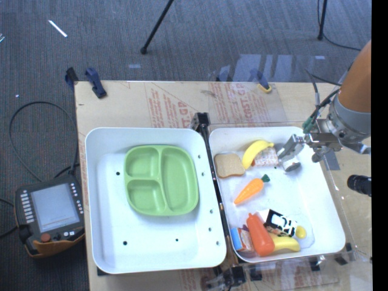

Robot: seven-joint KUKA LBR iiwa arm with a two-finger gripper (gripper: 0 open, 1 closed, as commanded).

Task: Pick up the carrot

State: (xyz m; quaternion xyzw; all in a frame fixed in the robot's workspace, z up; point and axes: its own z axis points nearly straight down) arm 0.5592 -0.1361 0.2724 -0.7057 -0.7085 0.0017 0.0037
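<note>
Currently I see gripper hovering over right bin, fingers spread, nothing between them. Carrot lies mid-bin, green top toward upper right, below and left of gripper, apart from it. Banana and bread slice near bin's top. Green divided plate sits in left bin.

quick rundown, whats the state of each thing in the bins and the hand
carrot: lying free on the right bin's floor, tip toward the left bin
hand: above the right bin, near the banana, holding nothing
banana: lying beside the bread slice
bread slice: flat
green divided plate: upright in the left bin
orange bottle: on its side
</note>
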